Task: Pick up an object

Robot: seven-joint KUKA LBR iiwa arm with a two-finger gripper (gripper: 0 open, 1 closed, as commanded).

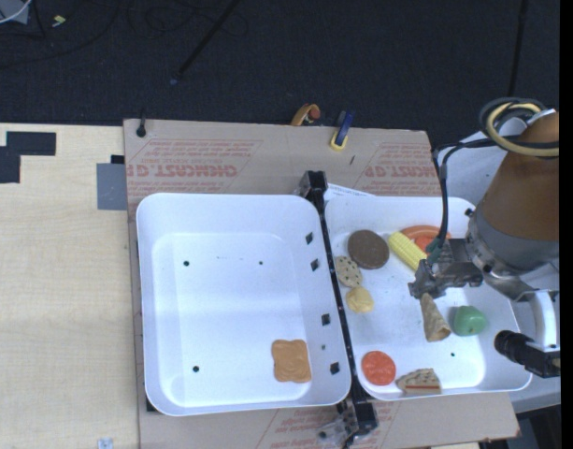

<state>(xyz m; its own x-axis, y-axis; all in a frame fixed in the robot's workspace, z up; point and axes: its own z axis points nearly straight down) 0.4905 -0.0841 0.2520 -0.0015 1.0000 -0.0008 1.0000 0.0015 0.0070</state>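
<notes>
Camera view: fingers [426,283] over right bin [473,368], grip state unclear, above cone [435,318].

Two white bins [153,279] sit side by side on a cardboard sheet [230,157], which lies on the pale wooden desk [52,288]. At the cardboard's far edge, an orange clamp [306,114] and a yellow-and-blue clamp [341,131]. Black cables [99,7] trail beyond.

a pale wooden bench [52,279] filled the left side, marked with black and grey squares [24,152] — beyond it lay dark carpeted floor [267,45], crossed by loose cables [127,7], under even, flat light.
</notes>
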